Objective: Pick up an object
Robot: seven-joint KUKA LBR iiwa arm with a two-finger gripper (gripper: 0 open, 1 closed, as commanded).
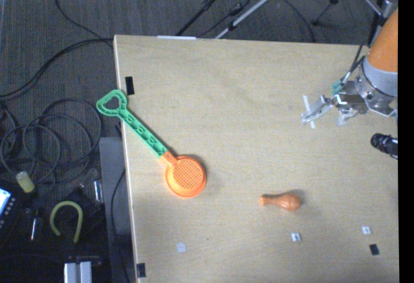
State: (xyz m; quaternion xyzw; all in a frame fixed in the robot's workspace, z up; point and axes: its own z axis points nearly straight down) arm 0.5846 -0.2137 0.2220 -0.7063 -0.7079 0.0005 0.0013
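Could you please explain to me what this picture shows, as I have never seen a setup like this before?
This is one camera fixed above a workbench, looking down at a slant. The pale tan bench surface fills most of the picture; dark floor with cables lies beyond it.

The grey robot arm with an orange band reaches in from the right edge. At its tip is a small two-finger gripper, hovering over bare bench; nothing sits between its fingers.

Two things lie on the bench: a toy sieve with an orange mesh head and a long green handle, and a small orange pear-shaped plastic piece. The arm is meant to pick one up.
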